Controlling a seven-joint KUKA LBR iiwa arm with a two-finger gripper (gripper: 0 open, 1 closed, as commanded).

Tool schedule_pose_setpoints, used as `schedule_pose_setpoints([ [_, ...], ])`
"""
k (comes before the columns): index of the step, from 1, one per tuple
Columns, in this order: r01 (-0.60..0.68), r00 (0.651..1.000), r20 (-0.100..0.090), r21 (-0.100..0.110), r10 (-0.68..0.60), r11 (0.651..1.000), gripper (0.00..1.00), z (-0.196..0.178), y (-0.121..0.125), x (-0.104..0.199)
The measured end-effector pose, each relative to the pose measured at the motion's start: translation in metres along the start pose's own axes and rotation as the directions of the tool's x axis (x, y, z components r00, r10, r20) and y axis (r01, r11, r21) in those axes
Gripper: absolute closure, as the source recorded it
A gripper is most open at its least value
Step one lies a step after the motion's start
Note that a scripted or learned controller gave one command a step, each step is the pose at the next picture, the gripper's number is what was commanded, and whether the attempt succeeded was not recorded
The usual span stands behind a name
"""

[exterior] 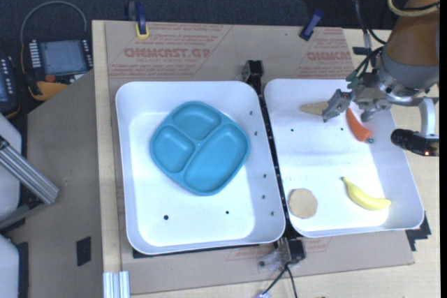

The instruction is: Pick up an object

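Two white bins sit side by side. Over the right bin [391, 171], near its far edge, hangs the gripper [347, 108] with fingers spread, holding nothing. A carrot [358, 126] lies just beside it, a banana [366, 197] and a round cookie [303, 202] near the front edge. Between them the floor is open.

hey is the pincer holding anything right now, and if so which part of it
Cannot be told. The pincer sits low in the right bin, between the tan wedge and the orange carrot, but nothing shows clearly between its tips.
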State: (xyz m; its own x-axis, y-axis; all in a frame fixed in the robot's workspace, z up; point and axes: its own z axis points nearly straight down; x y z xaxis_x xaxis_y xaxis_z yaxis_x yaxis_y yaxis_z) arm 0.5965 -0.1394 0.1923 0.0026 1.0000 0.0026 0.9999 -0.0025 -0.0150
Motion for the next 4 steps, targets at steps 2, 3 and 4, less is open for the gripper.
schedule_pose_setpoints([
  [2,0.002,1.000,0.002,-0.010,-0.002,1.000,0.00,0.039,0.011,-0.002],
  [3,0.003,1.000,0.001,-0.009,-0.003,1.000,0.00,0.087,0.003,0.003],
  [4,0.003,1.000,0.001,-0.010,-0.003,1.000,0.00,0.109,0.003,0.003],
])
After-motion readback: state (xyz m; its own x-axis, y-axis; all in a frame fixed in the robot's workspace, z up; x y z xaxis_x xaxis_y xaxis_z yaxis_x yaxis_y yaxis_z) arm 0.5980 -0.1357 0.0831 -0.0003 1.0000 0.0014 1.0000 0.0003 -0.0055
